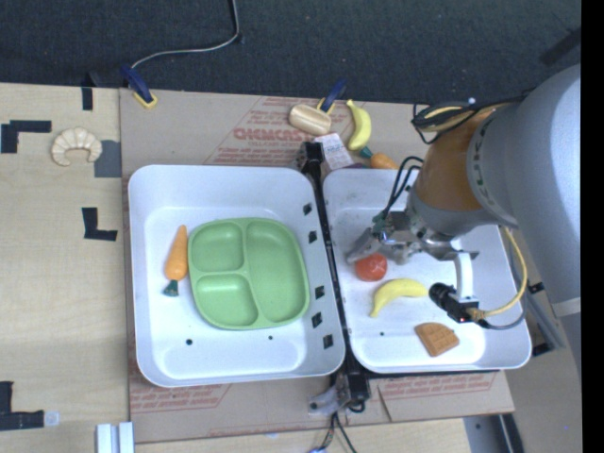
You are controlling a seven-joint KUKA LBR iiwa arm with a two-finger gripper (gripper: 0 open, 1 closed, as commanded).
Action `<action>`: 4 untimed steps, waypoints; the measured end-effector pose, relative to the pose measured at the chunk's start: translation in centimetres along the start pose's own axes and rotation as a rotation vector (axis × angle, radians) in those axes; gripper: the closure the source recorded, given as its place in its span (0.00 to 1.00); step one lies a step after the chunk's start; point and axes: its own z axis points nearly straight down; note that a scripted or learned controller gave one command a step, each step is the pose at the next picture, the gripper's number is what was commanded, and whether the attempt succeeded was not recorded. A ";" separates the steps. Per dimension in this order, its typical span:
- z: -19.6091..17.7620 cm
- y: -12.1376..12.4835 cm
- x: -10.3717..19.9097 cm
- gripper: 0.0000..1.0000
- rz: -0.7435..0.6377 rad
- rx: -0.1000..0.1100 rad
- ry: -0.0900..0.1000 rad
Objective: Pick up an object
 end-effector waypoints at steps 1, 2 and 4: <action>-1.0 0.0 0.0 1.00 0.000 0.000 0.000; -0.9 0.0 0.0 0.00 0.000 0.000 0.000; -1.0 -6.4 -0.1 1.00 0.001 0.001 0.001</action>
